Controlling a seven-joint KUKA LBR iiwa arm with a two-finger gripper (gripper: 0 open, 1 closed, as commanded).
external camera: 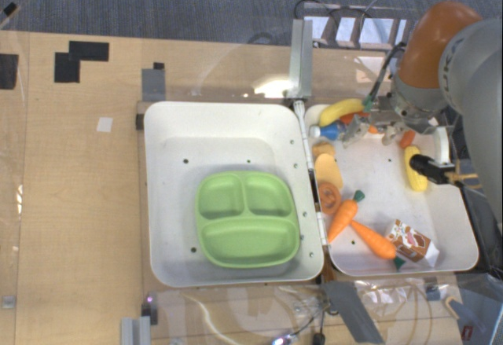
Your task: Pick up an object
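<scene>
The gripper (363,125) is low over the far end of the right bin (460,257), just beside a banana (340,110) and a small blue thing (330,132); I cannot tell how it stands or if it has anything. Two carrots (357,229) and a small carton (410,242) lie nearer in that bin. The left bin (169,139) holds a green plate (247,218).

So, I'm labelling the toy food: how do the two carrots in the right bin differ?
The upper carrot lies against the bin's left wall, leaves up-right; the lower carrot sits nearer the middle, leaves down-right by the small carton. The lower one looks longer. Both are orange with green tops, points nearly meeting.
</scene>
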